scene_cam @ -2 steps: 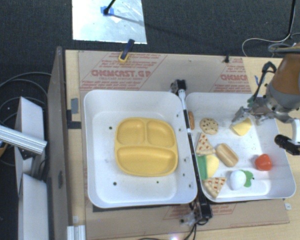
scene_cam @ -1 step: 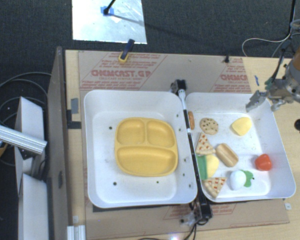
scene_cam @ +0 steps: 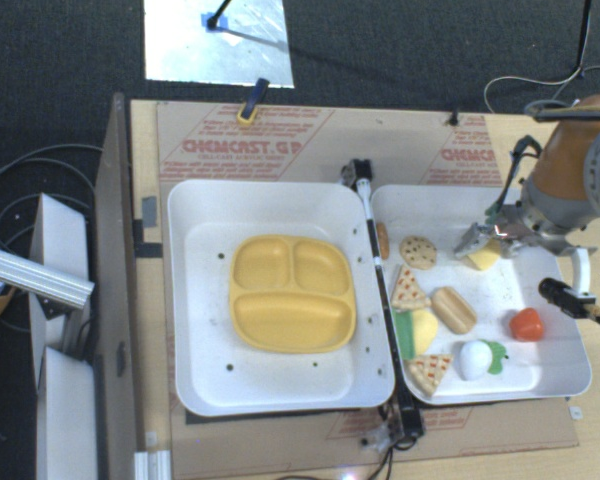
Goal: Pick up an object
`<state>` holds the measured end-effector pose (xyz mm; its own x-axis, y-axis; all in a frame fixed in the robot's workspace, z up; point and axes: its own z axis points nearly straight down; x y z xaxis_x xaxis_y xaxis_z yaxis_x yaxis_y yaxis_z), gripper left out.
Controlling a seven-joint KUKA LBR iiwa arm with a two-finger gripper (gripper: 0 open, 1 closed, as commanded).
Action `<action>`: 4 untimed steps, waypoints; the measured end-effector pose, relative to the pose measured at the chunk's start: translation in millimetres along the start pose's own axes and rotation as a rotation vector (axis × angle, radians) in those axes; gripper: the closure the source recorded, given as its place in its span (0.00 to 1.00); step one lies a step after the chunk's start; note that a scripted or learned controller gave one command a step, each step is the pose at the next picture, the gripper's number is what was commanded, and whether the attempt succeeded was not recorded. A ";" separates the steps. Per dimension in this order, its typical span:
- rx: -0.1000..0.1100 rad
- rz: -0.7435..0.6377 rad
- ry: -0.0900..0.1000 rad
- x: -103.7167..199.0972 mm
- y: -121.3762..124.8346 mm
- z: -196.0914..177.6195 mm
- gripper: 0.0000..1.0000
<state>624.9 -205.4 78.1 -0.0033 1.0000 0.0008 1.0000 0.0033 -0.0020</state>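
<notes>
Cheese, a small yellow wedge (scene_cam: 485,258), is lying in the upper part of the right bin (scene_cam: 555,378), and the gripper (scene_cam: 483,240) is sitting right on top of it with its fingers spread apart to either side, not visibly clamping it. Below and to the left a cookie (scene_cam: 417,252), a hot dog (scene_cam: 454,309), a pizza slice (scene_cam: 407,290), a waffle piece (scene_cam: 429,371), a white egg (scene_cam: 474,359) and a red tomato (scene_cam: 526,324) are lying scattered. A yellow divided plate (scene_cam: 291,294) is resting in the left bin (scene_cam: 205,368).
</notes>
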 end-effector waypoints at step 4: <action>-0.014 0.005 -0.004 112.3 -75.2 -7.1 0.00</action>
<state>549.3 -93.4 85.5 0.0015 1.0000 -0.0030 0.9999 -0.0014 0.0116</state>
